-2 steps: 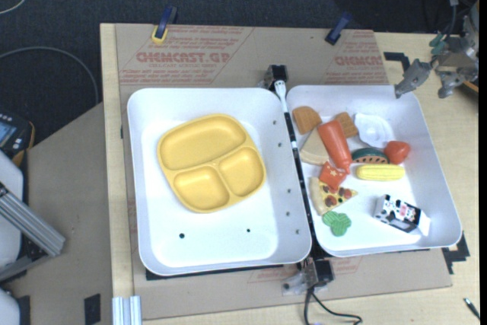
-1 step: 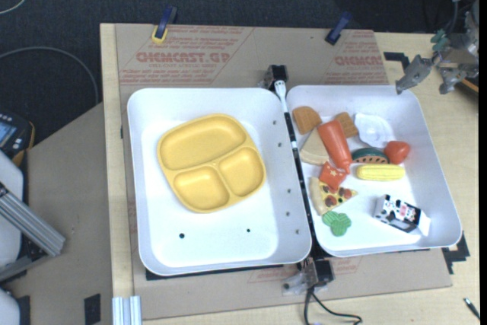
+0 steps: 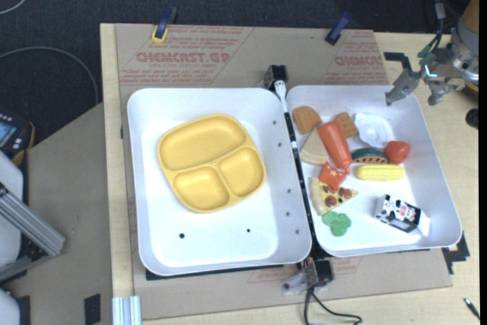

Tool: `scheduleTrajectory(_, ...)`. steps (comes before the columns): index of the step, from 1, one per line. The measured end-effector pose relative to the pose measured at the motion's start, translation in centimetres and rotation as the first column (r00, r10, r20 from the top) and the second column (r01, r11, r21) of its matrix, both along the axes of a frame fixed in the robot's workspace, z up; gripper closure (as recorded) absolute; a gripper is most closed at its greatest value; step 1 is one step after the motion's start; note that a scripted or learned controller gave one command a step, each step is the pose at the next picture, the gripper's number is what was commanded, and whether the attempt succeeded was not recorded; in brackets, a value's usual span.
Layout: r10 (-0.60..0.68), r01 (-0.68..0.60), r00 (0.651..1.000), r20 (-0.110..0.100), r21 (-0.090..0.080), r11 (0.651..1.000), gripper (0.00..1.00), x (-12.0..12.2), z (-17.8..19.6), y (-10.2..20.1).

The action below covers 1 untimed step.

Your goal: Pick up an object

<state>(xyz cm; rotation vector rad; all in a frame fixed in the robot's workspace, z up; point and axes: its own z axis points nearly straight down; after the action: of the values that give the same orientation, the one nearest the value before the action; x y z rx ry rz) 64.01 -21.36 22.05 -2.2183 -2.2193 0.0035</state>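
Pincer [image 3: 417, 86] poised at the right bin [image 3: 441, 186] rim — nothing gripped.

Prongs apart, bare, hovering at the bin's 1 o'clock corner, likely staged for a descent. Candidates heaped at bin centre: carrot [image 3: 335, 145], corn [image 3: 380, 173] at 3 o'clock of it, tomato [image 3: 397, 151], broccoli [image 3: 335, 221] at 6 o'clock, carton [image 3: 399, 213] lying apart — the easier pick. Left bin: yellow tray [image 3: 211, 162] alone.
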Motion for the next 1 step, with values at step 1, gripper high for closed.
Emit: scheduleTrajectory(1,0.001,-0.001,1.000,-0.002,0.001,1.000,0.00,0.13,-6.36,0.22)
